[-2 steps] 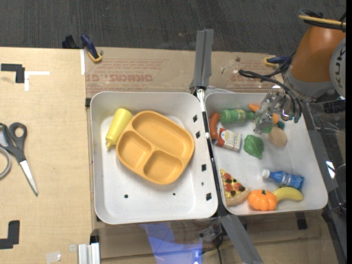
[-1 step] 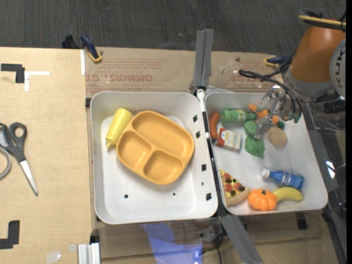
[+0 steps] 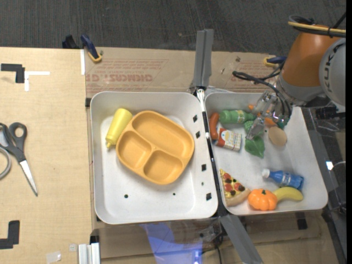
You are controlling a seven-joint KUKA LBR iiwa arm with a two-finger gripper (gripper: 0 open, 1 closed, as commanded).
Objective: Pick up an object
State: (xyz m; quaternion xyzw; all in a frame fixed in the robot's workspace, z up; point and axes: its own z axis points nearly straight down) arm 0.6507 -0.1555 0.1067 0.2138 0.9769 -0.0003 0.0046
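Pincer (image 3: 257, 126) sits low in right bin (image 3: 311, 164) over green toy (image 3: 255, 146); we cannot tell its state; nothing lifted.

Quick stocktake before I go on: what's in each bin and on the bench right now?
Divided plate: 1, orange-yellow, left bin.
Mustard bottle: 1, yellow, left bin, beside plate.
Green bottle: 1, right bin, far side.
Carton: 1, red and white, right bin.
Egg: 1, tan, right bin.
Blue bottle: 1, right bin.
Banana: 1, yellow, near edge.
Pumpkin: 1, orange, near edge.
Pizza slice: 1, near-left corner.
Scissors: 1, grey, bench, left.
Arm: 1, grey and orange; gripper over right bin.
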